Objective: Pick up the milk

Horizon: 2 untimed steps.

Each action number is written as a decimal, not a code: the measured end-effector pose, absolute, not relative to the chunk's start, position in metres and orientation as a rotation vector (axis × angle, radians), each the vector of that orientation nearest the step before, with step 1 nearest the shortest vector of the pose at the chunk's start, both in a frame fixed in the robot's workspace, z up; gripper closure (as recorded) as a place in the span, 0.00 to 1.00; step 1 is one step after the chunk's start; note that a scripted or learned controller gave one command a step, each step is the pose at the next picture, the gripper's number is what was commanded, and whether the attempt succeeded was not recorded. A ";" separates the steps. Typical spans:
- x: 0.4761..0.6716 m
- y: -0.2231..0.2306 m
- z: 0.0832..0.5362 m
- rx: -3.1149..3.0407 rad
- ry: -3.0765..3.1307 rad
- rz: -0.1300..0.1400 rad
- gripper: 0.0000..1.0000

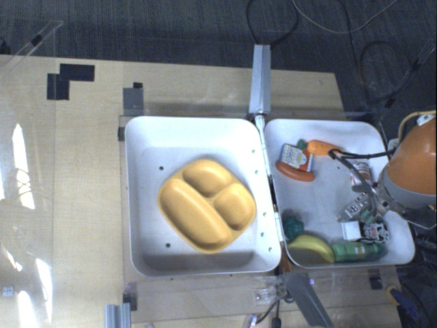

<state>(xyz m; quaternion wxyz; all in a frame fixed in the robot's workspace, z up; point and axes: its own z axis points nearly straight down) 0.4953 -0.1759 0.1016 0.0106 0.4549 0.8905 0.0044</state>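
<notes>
The arm [413, 166] is cut off at the right edge.

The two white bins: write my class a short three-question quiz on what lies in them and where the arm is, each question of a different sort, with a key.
1. True or false: the yellow sectioned tray lies in the right bin.
2. Which lies nearest the banana? A. the milk carton B. the green bottle C. the carrot
3. Fill in: the gripper hangs over the ___ bin.

Key
1. False; it lies in the left bin.
2. B; bottle and banana lie together along the right bin's near wall, while the carton and carrot sit at its far end.
3. right
</notes>
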 end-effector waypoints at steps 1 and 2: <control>0.585 -0.144 0.247 1.491 2.754 0.005 1.00; 0.653 -0.131 0.416 1.396 2.801 0.005 1.00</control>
